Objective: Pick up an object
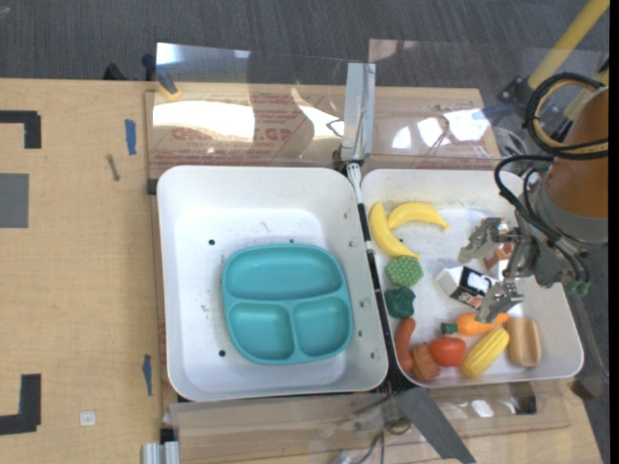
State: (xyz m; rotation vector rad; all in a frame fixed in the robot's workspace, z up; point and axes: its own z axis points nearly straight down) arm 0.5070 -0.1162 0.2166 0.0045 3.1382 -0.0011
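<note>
My gripper [490, 271] hangs over the right bin [566, 356], reaching in from the right, with its fingers spread open. One fingertip [481, 238] points toward the bin's middle and the other [499, 303] sits just above an orange carrot [474, 324]. A small black and white item [470, 283] lies on the bin floor just left of the gap; nothing is gripped. Toy food lies around: two bananas [416, 215], broccoli [405, 272], a dark green piece [399, 303], a tomato [447, 350], corn [486, 352] and a bun [523, 341].
The left bin [184, 259] holds a teal divided plate [286, 301]. A reddish sausage-like piece [407, 336] lies by the right bin's left wall. A metal divider [356, 124] stands behind the bins, and black cables [527, 177] loop off the arm at right.
</note>
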